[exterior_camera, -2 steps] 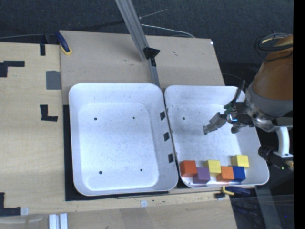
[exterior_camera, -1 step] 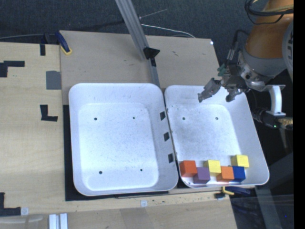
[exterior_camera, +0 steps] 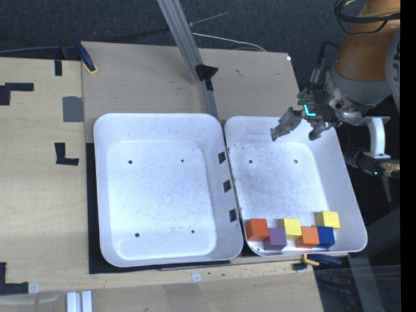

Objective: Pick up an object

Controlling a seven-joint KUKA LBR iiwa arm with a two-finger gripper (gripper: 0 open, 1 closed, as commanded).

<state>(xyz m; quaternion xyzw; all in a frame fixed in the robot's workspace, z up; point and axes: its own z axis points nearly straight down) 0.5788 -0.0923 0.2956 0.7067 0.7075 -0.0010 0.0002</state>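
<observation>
Small coloured cubes sit clustered along the near edge of the right shallow white plastic bin (exterior_camera: pixel 338 174), towards the bench's near right corner. From the left they run: an orange cube (exterior_camera: pixel 257 228), a purple cube (exterior_camera: pixel 277 238) just in front of a yellow cube (exterior_camera: pixel 292 226), a second orange cube (exterior_camera: pixel 309 235), then a blue cube (exterior_camera: pixel 325 236) with another yellow cube (exterior_camera: pixel 329 220) just behind it. Most touch or nearly touch their neighbours.

Beside it, the left shallow white plastic bin (exterior_camera: pixel 104 174) fills the middle of the light wooden bench (exterior_camera: pixel 143 77), its surface speckled grey.

Farther back, the two-finger gripper (exterior_camera: pixel 300 127) hangs over the far edge of the right bin, well apart from the cubes. Its jaws stand spread and released, with nothing between them. Behind it the grey arm with its orange band (exterior_camera: pixel 367 51) reaches in from the right.

At the far side, a grey metal pole (exterior_camera: pixel 182 28) slants up from between the bins.
</observation>
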